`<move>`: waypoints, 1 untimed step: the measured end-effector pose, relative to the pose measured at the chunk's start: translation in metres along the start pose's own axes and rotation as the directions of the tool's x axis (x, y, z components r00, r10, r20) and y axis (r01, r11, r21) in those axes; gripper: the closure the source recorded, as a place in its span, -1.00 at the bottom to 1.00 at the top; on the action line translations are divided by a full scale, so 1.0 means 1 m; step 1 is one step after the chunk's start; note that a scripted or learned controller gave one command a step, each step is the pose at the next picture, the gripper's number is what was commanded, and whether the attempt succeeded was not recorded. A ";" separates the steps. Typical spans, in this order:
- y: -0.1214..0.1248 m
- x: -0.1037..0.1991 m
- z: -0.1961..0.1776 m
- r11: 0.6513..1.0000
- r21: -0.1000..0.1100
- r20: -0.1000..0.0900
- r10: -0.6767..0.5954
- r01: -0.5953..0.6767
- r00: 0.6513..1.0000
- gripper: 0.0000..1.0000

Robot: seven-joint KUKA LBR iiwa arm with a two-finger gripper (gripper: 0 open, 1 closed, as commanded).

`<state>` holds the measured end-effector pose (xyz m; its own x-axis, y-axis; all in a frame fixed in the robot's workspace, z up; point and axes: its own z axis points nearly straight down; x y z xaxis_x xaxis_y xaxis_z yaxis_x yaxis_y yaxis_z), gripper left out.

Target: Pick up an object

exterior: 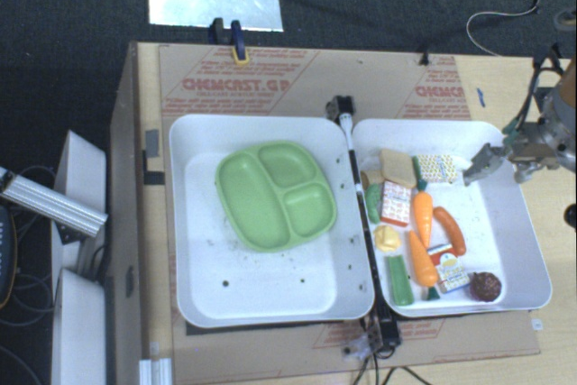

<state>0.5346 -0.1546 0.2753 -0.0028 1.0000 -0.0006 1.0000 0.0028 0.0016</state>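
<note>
The right bin (523,221) holds several toy foods. Among them are an orange carrot (422,210), a second carrot (420,259), a red sausage (449,230), a brown ball (485,286), a green bar (399,279), a yellow piece (387,237), a red-and-white packet (395,203), a tan block (397,167) and a dotted box (435,168). My gripper (500,169) hangs over the bin's upper right part, to the right of the dotted box. Its fingers are spread open with nothing between them.
The left bin (207,284) carries a green divided plate (276,196). A black clamp (343,110) sits at the top of the ridge where the bins meet. The arm's wrist (550,135) crosses the right bin's far right rim.
</note>
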 end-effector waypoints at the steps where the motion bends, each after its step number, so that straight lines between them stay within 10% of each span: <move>1: 0.009 -0.052 0.179 1.000 0.003 -0.001 0.002 -0.002 1.000 -1.00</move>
<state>0.5443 -0.2065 0.0962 -0.0007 1.0000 0.0002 1.0000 0.0007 -0.0017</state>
